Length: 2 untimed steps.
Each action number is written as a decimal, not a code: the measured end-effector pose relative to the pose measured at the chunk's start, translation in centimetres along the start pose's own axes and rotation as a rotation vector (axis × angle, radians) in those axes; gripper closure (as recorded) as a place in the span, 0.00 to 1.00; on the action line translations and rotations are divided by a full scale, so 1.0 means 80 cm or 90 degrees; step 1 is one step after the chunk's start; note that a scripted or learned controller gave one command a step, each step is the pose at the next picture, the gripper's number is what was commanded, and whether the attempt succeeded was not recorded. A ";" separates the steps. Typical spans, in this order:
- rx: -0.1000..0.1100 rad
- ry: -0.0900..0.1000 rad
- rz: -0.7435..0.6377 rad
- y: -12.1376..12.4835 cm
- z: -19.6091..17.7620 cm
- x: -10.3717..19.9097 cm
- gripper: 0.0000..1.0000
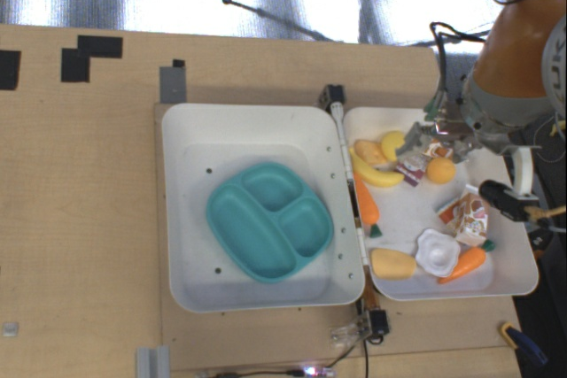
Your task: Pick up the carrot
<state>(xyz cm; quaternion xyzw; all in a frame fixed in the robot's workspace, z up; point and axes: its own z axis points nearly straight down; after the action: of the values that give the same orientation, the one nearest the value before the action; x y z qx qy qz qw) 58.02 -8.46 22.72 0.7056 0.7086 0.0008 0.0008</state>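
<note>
An orange carrot (365, 204) with a green end lies along the left wall of the right bin (518, 283), pointing toward the front. A second orange carrot (466, 263) lies near the bin's front right, next to a white cup-like piece (438, 250). My gripper (425, 146) hangs over the back of the right bin, above a banana (376, 174) and an orange ball (440, 171). It is well apart from both carrots, and neither carrot is in its grasp.
The left bin (177, 190) holds a teal divided plate (269, 220). The right bin also holds a yellow fruit (392, 143), a pale yellow block (392, 263), a red-and-white packet (468, 215) and a small grey-and-maroon item (410, 171). The orange-banded arm (523, 40) looms at the right.
</note>
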 end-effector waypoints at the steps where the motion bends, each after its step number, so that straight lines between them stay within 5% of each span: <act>1: -0.001 -0.001 -0.128 0.032 -0.006 -0.082 0.00; 2: -0.001 -0.001 -0.291 -0.035 0.027 -0.136 0.00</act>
<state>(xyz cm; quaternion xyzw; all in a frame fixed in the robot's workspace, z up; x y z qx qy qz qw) 55.25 -19.37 20.55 0.5266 0.8501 0.0005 0.0016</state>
